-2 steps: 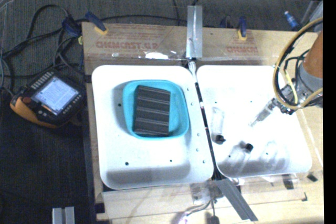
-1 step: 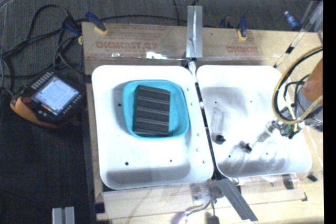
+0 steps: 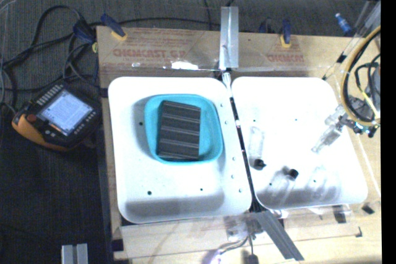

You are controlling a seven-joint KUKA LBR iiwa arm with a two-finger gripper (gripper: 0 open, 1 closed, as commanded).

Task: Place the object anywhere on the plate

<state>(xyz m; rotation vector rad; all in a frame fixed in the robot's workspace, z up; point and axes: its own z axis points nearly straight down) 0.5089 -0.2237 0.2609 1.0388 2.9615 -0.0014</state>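
Near rim of the right bin (image 3: 309,200), with a metal strut (image 3: 277,243) below it at the bench edge. The gripper (image 3: 323,143) hangs over the right bin's right side, pale and blurred; whether it is released or clenched cannot be told, and nothing is seen in it. Left of it on the bin floor lie two small dark pieces (image 3: 291,174) and a clear scrap (image 3: 257,139). In the left bin (image 3: 124,151), well apart from the tool, the dark ribbed block (image 3: 179,130) lies flat on the blue plate (image 3: 213,133). The block is probably stiff and fairly light. Its ribs should resist slipping, so a grasp across its long edges would suit.
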